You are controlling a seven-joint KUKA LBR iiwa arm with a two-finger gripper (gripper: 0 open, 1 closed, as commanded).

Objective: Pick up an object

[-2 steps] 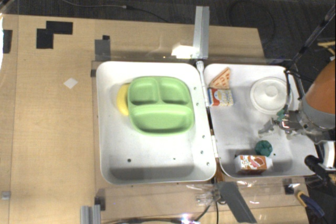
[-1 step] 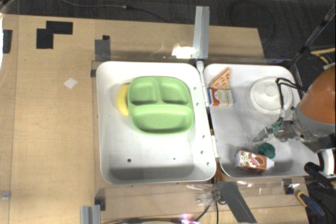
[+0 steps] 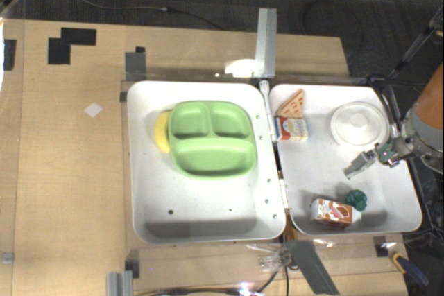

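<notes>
My gripper (image 3: 363, 163) hangs over the right bin (image 3: 312, 180), near its right side, with nothing visibly in it. Just below it lies a small dark green lump (image 3: 357, 199), and beside that a brown and white carton (image 3: 334, 212) on its side near the front wall. A clear round bowl (image 3: 357, 123) sits just above the gripper at the back right. At the bin's back left lie an orange pizza-slice toy (image 3: 293, 105) and a small red, white and blue box (image 3: 293, 128).
The left bin (image 3: 201, 211) holds a green divided plate (image 3: 211, 138) with a yellow object (image 3: 161, 132) poking out from under its left edge. A metal post (image 3: 266, 41) stands behind the wall between the bins. The arm (image 3: 427, 125) comes in over the right rim.
</notes>
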